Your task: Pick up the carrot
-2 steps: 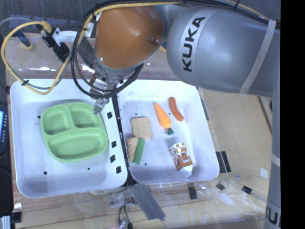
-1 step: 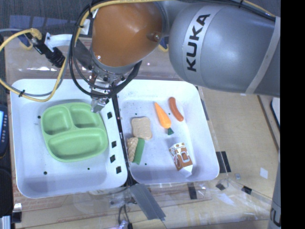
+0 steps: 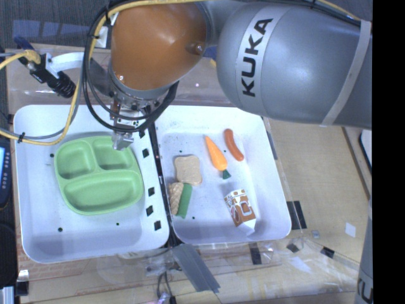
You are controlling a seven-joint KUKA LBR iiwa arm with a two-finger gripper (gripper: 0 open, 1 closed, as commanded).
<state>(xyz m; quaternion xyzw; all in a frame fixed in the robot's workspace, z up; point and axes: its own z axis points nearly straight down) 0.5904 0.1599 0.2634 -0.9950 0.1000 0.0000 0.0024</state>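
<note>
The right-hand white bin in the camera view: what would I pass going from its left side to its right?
Cracker and green stick → slice of bread → carrot → sausage. The small printed carton lies lower, below the carrot and sausage, so its place in the order is unclear.

The gripper (image 3: 124, 138) hung over the green divided tray (image 3: 98, 176) in the left bin (image 3: 38, 233). The carrot (image 3: 216, 154) lay in the right bin (image 3: 272, 201), beside a sausage (image 3: 234, 144).
</note>
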